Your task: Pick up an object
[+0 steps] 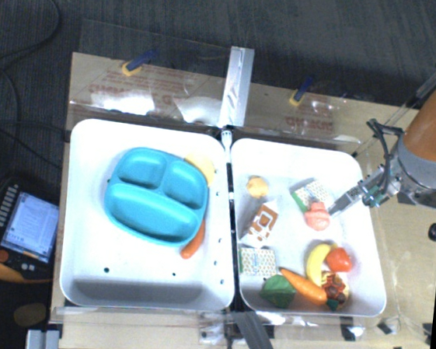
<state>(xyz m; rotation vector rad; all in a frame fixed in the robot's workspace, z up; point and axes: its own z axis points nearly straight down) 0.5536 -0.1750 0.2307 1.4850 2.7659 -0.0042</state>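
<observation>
1. The worktop (pixel 412 254) holds two white bins side by side.
2. The gripper (pixel 338 207) reaches in from the right, over the right bin (pixel 368 226).
3. Its dark fingers (pixel 345 201) point down and to the left. It is too small to tell if they are spread or closed.
4. A pink toy (pixel 318 216) lies just beside the finger tips, a little below and to the left. It is not clear if they touch it.
5. A small card (pixel 310 192) sits right above the pink toy.
6. Lower in this bin are a banana (pixel 316 261), a tomato (pixel 340 259), a carrot (pixel 303 285) and a green toy (pixel 278 291).
7. The left bin (pixel 80 217) holds a blue tray (pixel 157 194), well apart from the gripper.
</observation>
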